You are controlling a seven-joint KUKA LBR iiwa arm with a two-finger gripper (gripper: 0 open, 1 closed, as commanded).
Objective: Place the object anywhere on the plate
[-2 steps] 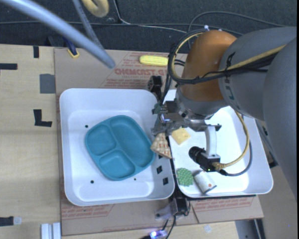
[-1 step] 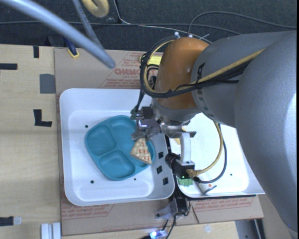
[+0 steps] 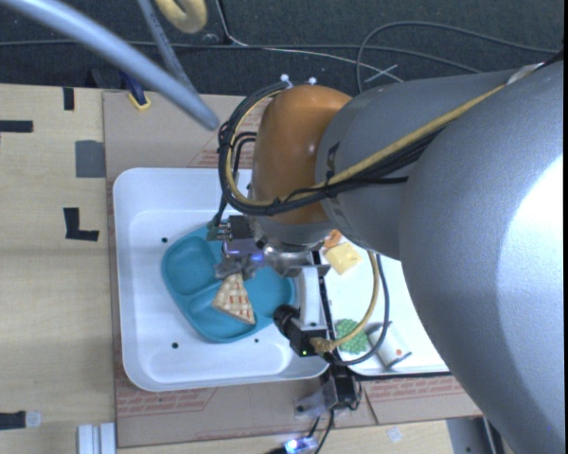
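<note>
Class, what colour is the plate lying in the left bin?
Teal blue; the plate shows best in the camera view, beneath a tan waffle-patterned wedge.

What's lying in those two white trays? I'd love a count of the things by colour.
Blue: 1, the divided plate in the left bin
Tan: 1, the waffle-patterned wedge over the plate, right below the hand
Yellow: 1, the cheese-like piece in the right bin
Green: 1, the round green thing, partly hidden
Total: 4; the arm hides much of the right bin.
</note>
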